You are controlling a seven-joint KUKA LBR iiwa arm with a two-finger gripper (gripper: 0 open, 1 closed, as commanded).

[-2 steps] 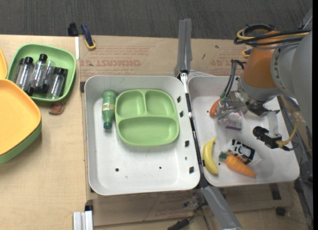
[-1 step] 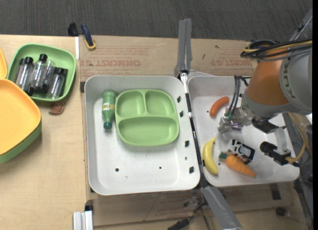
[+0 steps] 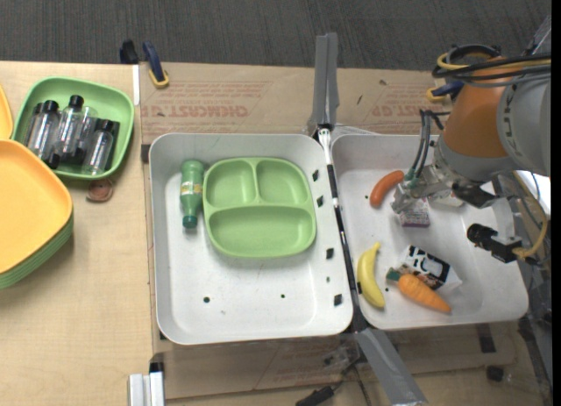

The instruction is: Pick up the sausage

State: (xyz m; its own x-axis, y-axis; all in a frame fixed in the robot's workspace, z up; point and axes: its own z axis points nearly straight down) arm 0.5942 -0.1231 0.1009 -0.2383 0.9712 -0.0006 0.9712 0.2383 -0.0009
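The sausage (image 3: 386, 188) is a short red-orange link lying at a slant in the back left part of the right white bin (image 3: 491, 308). My gripper (image 3: 413, 209) hangs low over the bin floor just to the right of the sausage and slightly nearer the front. The sausage lies beside the gripper, not inside it. The grey arm with its orange band (image 3: 473, 124) comes in from the right above it.
A banana (image 3: 371, 277), a carrot (image 3: 425, 293) and a black-and-white packet (image 3: 429, 266) lie at the front of the right bin. The left bin (image 3: 254, 308) holds a green divided plate (image 3: 259, 207) and a green bottle (image 3: 191, 192). A tray of bottles (image 3: 74, 128) and orange plates (image 3: 31, 216) sit far left.
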